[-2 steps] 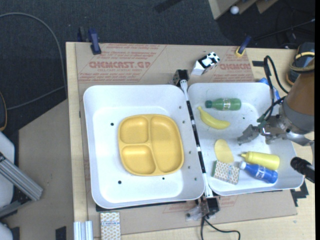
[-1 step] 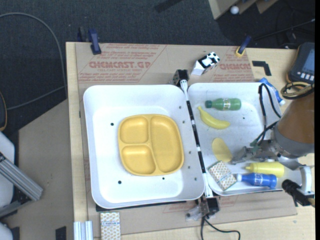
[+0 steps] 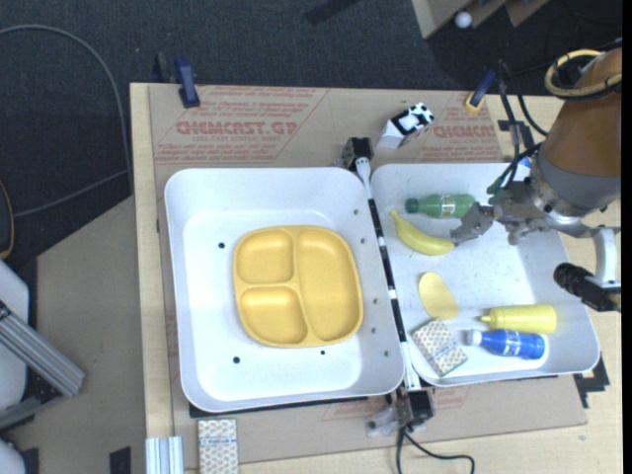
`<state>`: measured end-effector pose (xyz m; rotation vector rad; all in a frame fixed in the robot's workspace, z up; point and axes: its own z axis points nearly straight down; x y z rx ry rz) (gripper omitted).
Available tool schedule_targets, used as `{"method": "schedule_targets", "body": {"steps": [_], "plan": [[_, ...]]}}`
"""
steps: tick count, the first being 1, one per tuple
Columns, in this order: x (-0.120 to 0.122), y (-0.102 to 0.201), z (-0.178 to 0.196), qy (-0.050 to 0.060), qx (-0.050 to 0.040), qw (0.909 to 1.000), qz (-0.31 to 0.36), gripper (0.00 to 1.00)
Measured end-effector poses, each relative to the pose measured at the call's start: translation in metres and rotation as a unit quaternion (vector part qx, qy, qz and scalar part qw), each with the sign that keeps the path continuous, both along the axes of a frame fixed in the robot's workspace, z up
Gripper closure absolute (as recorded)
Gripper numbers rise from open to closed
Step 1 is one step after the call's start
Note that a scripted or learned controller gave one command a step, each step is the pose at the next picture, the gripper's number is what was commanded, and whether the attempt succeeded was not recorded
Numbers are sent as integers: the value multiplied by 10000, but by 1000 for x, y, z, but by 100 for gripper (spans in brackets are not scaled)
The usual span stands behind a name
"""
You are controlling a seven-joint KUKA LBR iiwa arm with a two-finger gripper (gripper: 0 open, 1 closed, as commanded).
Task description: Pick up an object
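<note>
The right bin (image 3: 553, 265) holds several objects. A green bottle (image 3: 442, 204) lies at its back, with a yellow banana (image 3: 420, 235) just in front of it. Nearer the front are a pale yellow oval piece (image 3: 436, 294), a yellow squeeze bottle (image 3: 520, 317), a blue bottle (image 3: 506, 343) and a small patterned box (image 3: 438, 348). My gripper (image 3: 491, 227) hangs low over the bin's back half, just right of the green bottle and the banana's right end. I see nothing held in it.
The left bin (image 3: 197, 265) holds a yellow divided plate (image 3: 296, 284). A black-and-white object (image 3: 409, 123) lies on the cardboard behind the bins. The arm's black cables (image 3: 513, 117) run down at the right, and a black knob (image 3: 583, 282) sticks out beside the wrist.
</note>
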<state>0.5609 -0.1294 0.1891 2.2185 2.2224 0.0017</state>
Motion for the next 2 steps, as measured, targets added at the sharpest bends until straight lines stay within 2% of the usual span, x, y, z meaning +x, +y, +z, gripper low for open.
{"method": "schedule_targets", "body": {"steps": [1, 2], "plan": [[54, 38, -105, 10, 3, 10000, -4, 0], [97, 33, -110, 216, 31, 9998, -43, 0]]}}
